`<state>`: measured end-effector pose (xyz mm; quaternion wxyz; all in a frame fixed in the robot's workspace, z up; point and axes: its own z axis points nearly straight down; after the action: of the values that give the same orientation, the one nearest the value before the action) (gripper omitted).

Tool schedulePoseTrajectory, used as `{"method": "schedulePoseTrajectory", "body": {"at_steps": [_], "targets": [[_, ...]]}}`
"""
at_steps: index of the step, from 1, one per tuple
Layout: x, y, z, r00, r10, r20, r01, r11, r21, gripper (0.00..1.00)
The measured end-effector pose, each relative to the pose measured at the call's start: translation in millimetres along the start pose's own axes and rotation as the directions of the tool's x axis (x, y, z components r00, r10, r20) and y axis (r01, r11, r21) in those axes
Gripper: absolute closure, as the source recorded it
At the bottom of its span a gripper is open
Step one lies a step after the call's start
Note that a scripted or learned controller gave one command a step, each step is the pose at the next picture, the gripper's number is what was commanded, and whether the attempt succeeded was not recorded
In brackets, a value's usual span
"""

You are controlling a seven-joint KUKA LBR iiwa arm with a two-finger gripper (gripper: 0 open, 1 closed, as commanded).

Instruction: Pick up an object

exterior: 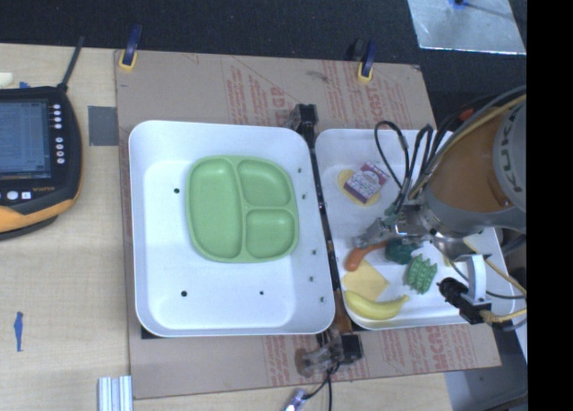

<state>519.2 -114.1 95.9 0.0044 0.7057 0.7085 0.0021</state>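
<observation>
**Claw low over the toy food**

The gripper (387, 232) sits down in the right bin (333, 154), right above the orange carrot (356, 258). Green broccoli (419, 272) just beside, banana (374, 307) nearer the front edge. Whether it's spread or pinching, I can't tell.

Divided plate (242, 209) in left bin (152, 221) — banana (374, 307), carrot (362, 255), small box (364, 183) in right bin (333, 157).

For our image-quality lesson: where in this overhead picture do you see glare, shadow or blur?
Camera view: the left bin shows a brighter washed-out patch at its left floor; the green plate is evenly lit and fairly sharp; the small items under the arm look soft and shaded.
</observation>
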Motion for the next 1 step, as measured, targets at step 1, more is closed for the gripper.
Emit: {"method": "schedulePoseTrajectory", "body": {"at_steps": [1], "targets": [[-0.1, 1.0, -11.2, 1.000, -0.005, 0.000, 0.005, 1.000, 0.000, 1.00]]}}
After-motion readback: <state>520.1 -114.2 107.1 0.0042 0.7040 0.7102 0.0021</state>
